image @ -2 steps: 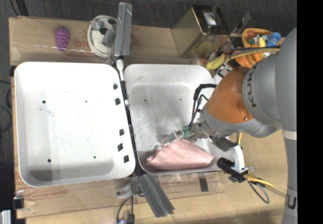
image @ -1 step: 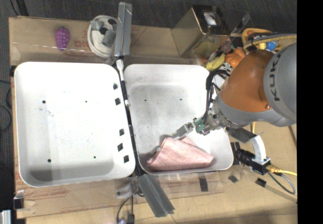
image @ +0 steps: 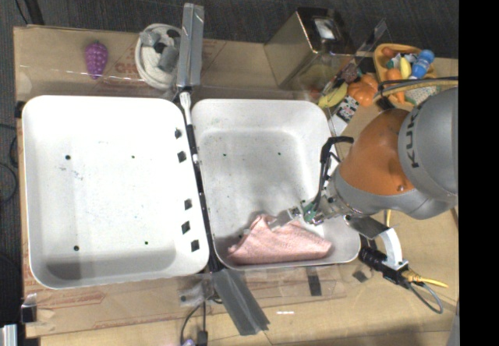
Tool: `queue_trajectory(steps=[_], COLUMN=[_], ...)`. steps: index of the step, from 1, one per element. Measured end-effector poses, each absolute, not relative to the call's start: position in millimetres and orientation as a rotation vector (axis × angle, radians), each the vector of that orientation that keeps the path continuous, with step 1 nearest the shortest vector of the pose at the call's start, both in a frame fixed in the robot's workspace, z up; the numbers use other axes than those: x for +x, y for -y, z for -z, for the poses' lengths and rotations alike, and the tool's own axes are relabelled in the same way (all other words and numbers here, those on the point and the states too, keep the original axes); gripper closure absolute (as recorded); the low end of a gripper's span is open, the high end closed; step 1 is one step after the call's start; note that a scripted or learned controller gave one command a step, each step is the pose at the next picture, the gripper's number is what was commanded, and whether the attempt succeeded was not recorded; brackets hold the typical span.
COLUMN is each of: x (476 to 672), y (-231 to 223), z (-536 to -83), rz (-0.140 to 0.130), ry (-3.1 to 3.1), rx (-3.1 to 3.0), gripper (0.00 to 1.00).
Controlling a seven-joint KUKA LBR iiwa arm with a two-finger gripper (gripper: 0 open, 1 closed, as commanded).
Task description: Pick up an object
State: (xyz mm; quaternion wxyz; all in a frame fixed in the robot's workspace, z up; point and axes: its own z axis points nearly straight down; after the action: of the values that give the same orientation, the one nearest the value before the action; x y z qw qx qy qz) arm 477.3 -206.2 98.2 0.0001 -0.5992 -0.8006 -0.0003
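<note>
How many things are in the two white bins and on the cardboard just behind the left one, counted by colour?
Pink: 1, the cloth in the right bin, with the gripper at its upper edge
Purple: 1, the grape bunch behind the left bin
White: 1, the coiled roll beside it
Total: 3

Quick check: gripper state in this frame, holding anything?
Gripper: low in the right white bin, at the crumpled pink cloth's upper edge; holding or not cannot be told.
</note>
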Motion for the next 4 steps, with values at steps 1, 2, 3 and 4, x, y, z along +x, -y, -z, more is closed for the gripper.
queue_trajectory(steps=[1,2,3,4], x=[478.9,478.6,479.3,546.1], y=[176.8,148.7,147.6,122.0], z=[-94.4,-93.8,-103.3,-154.2], rz=[0.003,0.002,0.004,-0.003], ry=[2.547,2.552,2.555,2.338], rx=[-1.847,-1.836,-1.828,-2.093], gripper=[0.0,0.0,1.0,1.0])
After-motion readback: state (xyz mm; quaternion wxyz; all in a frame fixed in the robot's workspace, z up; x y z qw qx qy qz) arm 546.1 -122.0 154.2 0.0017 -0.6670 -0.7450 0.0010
